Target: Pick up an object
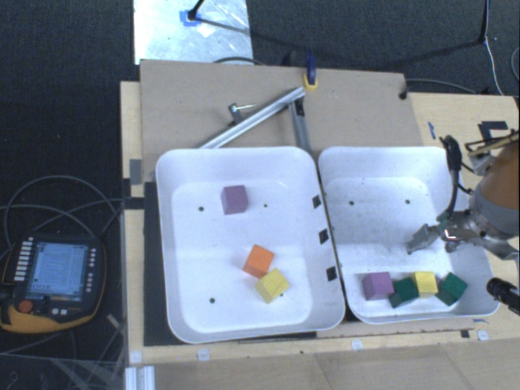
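Dark carpet surrounds my worktop, which carries two white bins side by side.

Left bin holds three blocks: one purple block, one orange block and one yellow block, the last two touching. Right bin holds four in a row along its near wall: a purple cube, a dark green cube, a yellow cube and a second green cube. My pincer hovers just above that row, fingers spread, gripping nothing. My arm is cut off at the right edge.
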You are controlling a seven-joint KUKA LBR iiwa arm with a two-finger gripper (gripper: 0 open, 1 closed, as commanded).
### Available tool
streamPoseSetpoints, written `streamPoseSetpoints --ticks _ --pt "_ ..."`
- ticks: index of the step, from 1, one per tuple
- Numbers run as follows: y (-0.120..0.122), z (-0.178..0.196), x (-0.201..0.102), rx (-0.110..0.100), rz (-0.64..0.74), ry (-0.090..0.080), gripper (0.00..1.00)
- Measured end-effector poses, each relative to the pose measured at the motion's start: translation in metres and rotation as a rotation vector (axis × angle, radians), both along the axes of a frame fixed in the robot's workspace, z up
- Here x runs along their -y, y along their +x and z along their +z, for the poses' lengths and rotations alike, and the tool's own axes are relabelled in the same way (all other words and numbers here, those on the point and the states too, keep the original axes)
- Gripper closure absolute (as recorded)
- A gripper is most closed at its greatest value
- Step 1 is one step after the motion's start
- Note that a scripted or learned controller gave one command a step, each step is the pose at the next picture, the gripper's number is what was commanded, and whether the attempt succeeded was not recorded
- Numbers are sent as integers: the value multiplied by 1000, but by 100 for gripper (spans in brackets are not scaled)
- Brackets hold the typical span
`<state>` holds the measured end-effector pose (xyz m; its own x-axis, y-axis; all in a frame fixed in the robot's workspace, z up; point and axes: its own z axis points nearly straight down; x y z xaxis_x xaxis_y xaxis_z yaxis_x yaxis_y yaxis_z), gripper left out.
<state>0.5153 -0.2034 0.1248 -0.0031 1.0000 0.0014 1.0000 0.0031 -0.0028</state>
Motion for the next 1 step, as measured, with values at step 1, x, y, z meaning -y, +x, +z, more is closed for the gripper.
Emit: streamPoseSetpoints --ticks 1 --pt "0 -36 0 1 0 -1 0"
